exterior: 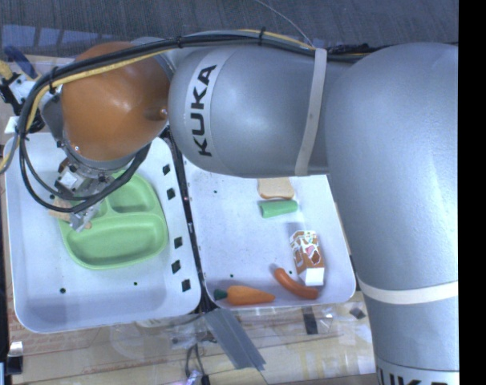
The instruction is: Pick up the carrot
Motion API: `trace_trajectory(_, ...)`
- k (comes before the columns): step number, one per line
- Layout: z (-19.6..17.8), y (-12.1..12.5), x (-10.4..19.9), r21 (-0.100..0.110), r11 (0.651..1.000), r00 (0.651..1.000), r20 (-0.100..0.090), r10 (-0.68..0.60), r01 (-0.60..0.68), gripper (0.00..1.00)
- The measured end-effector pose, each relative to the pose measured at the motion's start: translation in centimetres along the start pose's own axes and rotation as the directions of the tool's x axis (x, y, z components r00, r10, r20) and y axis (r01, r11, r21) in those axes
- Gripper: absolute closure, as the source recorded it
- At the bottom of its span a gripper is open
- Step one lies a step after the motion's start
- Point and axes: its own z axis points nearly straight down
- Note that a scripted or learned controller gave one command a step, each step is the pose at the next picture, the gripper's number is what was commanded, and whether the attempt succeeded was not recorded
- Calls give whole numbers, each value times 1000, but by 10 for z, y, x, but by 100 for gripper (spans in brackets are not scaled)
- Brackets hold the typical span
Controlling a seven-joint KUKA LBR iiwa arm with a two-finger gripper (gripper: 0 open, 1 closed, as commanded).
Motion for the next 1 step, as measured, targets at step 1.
trace_trajectory(1, -21, 10, -10, 5, 834, 834, -3, -552, 552, 100)
